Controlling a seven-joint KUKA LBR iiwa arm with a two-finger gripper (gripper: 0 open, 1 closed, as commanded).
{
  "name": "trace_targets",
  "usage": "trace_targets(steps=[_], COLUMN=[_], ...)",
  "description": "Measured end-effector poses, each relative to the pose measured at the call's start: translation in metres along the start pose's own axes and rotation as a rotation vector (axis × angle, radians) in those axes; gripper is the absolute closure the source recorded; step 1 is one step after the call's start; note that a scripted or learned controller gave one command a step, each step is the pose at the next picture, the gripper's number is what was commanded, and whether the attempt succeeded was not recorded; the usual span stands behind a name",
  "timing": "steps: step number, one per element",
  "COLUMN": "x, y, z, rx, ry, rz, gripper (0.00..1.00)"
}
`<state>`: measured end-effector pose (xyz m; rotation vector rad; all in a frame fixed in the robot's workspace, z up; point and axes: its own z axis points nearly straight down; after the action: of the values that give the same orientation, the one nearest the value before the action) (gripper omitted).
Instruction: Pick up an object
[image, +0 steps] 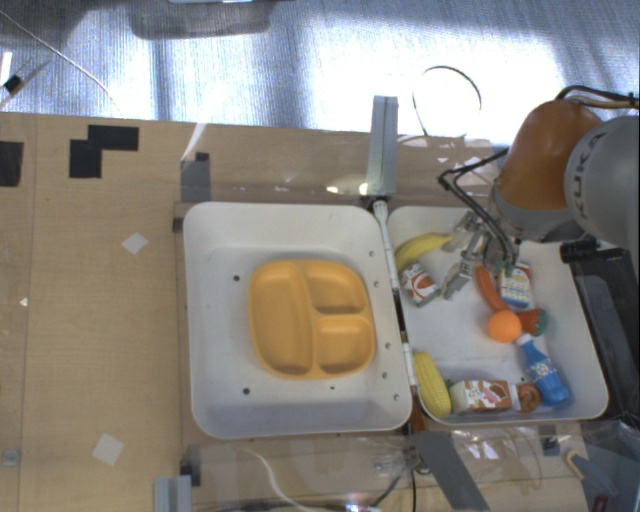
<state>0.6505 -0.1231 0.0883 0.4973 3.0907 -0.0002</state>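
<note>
The task does not name one thing, so the toys in the right bin (590, 350) are told here. A yellow banana (420, 248) is seen at the top left, with a small red and white can (421, 287) just below it. An orange carrot (487, 288) and a small box (516, 285) are laid side by side near the middle, and an orange ball (504, 326) is just below them. A blue bottle (543, 372) is found near the right wall. Yellow corn (431, 384) and a brown bottle (493, 397) are laid along the bottom. In the left bin (215, 300) a yellow tray (311, 317) is placed. The gripper (474, 262) is held low over the right bin, between the can and the carrot. Its fingers are spread apart and nothing is seen between them
</note>
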Motion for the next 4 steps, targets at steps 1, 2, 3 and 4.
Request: trace_targets(steps=[1, 2, 3, 4], x=[0.047, 0.004, -0.019, -0.024], y=[-0.091, -0.087, -0.028, -0.022], z=[-0.079, -0.025, 0.0, -0.015], rx=[0.004, -0.001, 0.006, -0.004], ry=[-0.007, -0.004, 0.009, -0.013], rz=[-0.14, 0.11, 0.167, 0.159], gripper=[0.0, 0.0, 0.0, 1.0])
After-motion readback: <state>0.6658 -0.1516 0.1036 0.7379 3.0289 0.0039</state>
